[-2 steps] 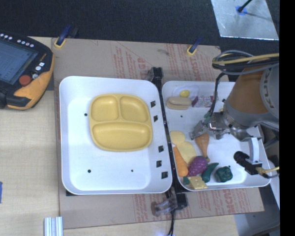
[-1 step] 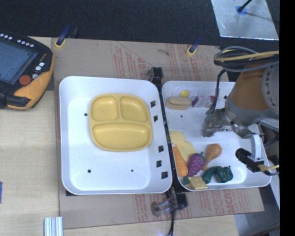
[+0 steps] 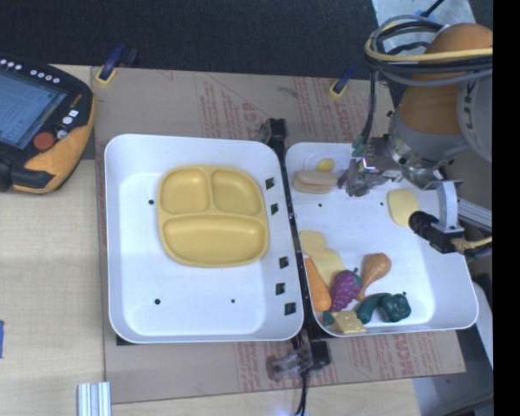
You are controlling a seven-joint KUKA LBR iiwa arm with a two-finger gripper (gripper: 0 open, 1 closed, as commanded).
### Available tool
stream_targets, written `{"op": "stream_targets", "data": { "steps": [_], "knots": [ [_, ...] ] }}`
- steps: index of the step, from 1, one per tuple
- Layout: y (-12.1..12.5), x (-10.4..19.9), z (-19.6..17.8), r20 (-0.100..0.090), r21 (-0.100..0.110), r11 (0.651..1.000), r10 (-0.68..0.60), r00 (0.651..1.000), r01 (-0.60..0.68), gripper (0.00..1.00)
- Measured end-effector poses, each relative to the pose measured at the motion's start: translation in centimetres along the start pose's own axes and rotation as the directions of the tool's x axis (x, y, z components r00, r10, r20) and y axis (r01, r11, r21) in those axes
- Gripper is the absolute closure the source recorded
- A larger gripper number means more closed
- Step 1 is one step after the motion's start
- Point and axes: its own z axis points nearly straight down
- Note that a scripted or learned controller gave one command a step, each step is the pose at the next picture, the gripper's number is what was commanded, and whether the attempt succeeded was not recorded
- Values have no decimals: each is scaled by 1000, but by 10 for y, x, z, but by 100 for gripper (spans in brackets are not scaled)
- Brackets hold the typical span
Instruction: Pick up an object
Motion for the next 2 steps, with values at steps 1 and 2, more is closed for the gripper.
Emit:
{"op": "stream_targets", "data": {
  "steps": [1, 2],
  "knots": [
    [-40, -56, 5, 3, 16, 1000, 13, 1000, -13, 100],
    [37, 13, -12, -1, 5, 1000, -2, 1000, 2, 100]
  ]
}}
